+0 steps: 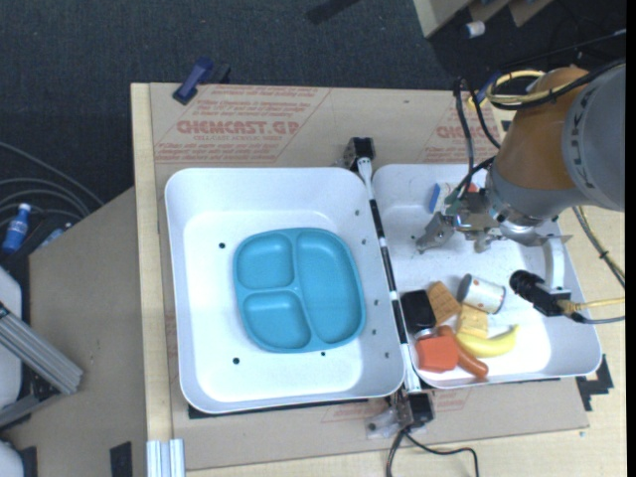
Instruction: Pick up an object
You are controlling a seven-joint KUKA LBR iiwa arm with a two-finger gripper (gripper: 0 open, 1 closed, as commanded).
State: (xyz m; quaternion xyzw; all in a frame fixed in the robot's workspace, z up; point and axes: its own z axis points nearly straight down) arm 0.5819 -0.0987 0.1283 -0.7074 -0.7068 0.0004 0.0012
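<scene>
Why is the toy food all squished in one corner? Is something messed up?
Nothing looks broken or spilled. The banana, orange piece and small can just lie heaped in the right bin. The blue plate sits flat in the left bin.

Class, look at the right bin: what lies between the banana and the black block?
In the camera view, a tan piece and an orange-red toy lie between the banana and the black block.
</scene>
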